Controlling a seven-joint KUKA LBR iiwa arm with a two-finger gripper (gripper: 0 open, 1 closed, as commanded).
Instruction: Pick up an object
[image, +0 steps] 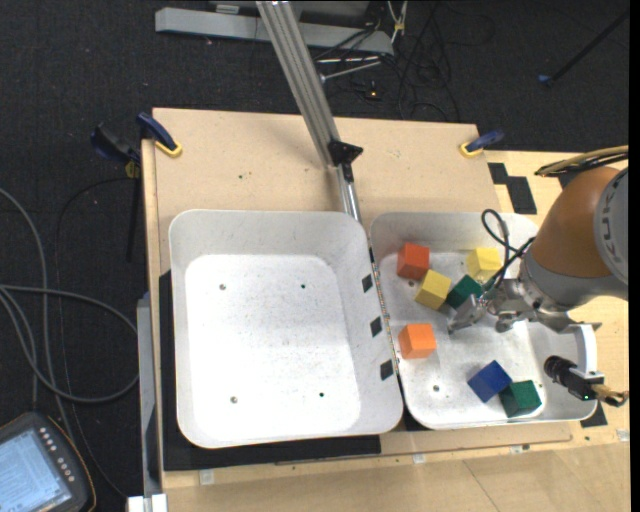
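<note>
The right bin holds several blocks: an orange one at the back, a yellow one beside a dark green one, another yellow one, an orange one near the divider, and a blue one next to a green one at the front. My gripper reaches in from the right and hangs low in the middle of this bin, just in front of the dark green block. Nothing shows between its fingers.
The left bin lies beside the right one on the wooden bench. A metal pole slants down from the top to the bins' shared edge. Clamps sit at the bench's back corners. Cables trail on the dark floor at left.
</note>
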